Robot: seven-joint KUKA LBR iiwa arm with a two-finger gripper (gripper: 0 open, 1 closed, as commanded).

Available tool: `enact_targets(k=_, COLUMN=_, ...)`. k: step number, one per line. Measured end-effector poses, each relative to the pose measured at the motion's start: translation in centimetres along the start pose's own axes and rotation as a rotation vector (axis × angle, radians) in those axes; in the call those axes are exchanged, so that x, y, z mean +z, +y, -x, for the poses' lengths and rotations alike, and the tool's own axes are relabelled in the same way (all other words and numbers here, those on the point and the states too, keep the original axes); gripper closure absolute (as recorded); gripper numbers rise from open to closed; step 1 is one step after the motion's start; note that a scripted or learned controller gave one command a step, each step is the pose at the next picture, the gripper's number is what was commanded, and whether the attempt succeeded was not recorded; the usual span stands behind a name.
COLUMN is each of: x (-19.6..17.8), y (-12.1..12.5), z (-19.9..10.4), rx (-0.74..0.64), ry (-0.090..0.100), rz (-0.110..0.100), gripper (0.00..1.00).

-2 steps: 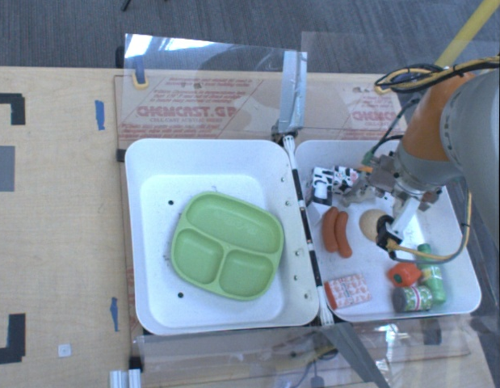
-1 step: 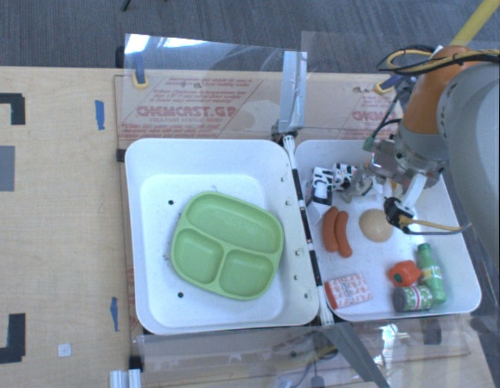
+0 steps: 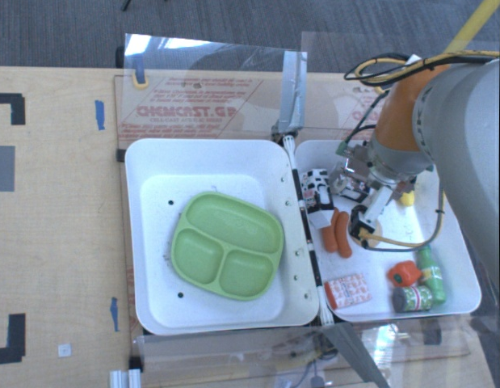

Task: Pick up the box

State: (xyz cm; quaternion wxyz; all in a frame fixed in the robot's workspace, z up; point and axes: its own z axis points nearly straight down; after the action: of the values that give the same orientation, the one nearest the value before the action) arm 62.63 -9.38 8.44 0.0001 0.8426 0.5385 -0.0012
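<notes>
A small black-and-white patterned box [image 3: 316,189] lies in the right bin [image 3: 460,241], close to its left wall. My gripper [image 3: 345,181] hangs low just to the right of this box, very near or touching it; nothing shows as lifted. A flat red-and-white patterned box [image 3: 347,290] lies near the same bin's front left corner, well apart from the gripper.
An orange sausage [image 3: 340,232] lies just in front of the gripper. An orange toy [image 3: 404,274], a green can [image 3: 414,299] and a green bottle [image 3: 428,263] sit at the front right, and a small yellow piece [image 3: 407,200] under the wrist. The left bin [image 3: 149,217] holds a green divided plate [image 3: 226,245].
</notes>
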Motion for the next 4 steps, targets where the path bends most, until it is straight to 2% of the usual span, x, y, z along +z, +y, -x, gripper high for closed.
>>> enact_targets(k=1, x=-1.0, y=0.1, z=-0.2, rx=-0.004, ry=0.001, rz=0.001, gripper=1.00)
enact_targets(k=2, x=-13.8, y=3.5, z=-1.0, rx=0.396, ry=0.000, rz=0.000, gripper=1.00)
enact_targets(k=3, x=-3.2, y=2.9, z=4.8, rx=0.356, ry=0.001, rz=0.000, gripper=1.00)
enact_targets(k=4, x=0.0, y=-1.8, z=13.3, rx=0.368, ry=0.001, rz=0.001, gripper=1.00)
